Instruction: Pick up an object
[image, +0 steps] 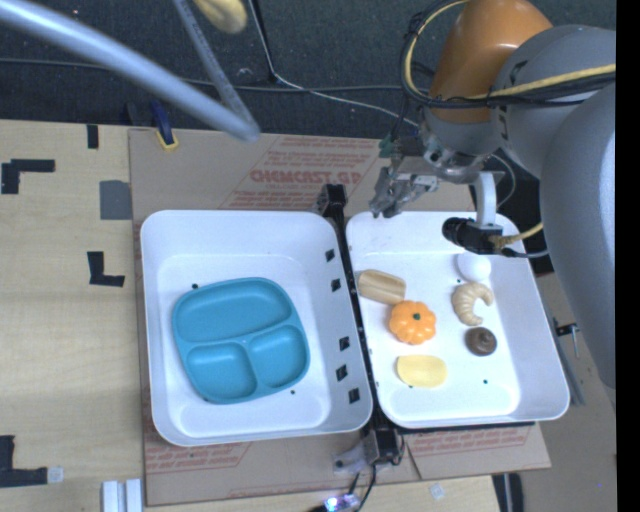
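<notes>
The right bin (520, 400) holds several small food items: a tan bread roll (381, 286), an orange pumpkin (412, 321), a pale croissant (472, 299), a white egg-like piece (473, 266), a brown chocolate-like round (481, 341) and a yellow flat piece (421, 371). My gripper (393, 200) hangs above the far left corner of the right bin, fingers pointing down, with nothing visible between them. It stands well above and behind the bread roll.
The left bin (160, 240) holds a blue divided tray (240, 337). A black clip-lined divider (345, 300) separates the bins. A black cylindrical part (470, 235) on the arm overhangs the right bin's far edge. Cables and a grey pole (130, 70) cross the back.
</notes>
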